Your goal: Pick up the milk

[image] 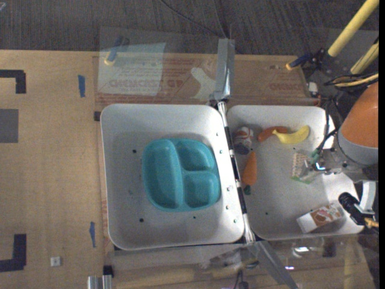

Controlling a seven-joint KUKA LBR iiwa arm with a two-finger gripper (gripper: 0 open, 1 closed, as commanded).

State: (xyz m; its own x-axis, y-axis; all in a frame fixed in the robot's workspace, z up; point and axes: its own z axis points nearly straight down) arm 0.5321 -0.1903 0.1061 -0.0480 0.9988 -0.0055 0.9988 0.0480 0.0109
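The milk (322, 217) is a small white carton with brown and red print. It lies on its side in the front right corner of the right bin (274, 218). My gripper (307, 167) hangs over the right side of that same bin, further back than the carton and apart from it. The grey arm with its orange band (363, 134) comes in from the right edge.
A carrot (250, 168) lies by the right bin's left wall, with a small round can (242, 139) behind it. A yellow banana (293, 135) and an orange piece (268, 132) lie at the back. The left bin (120, 179) holds a teal divided plate (180, 173).
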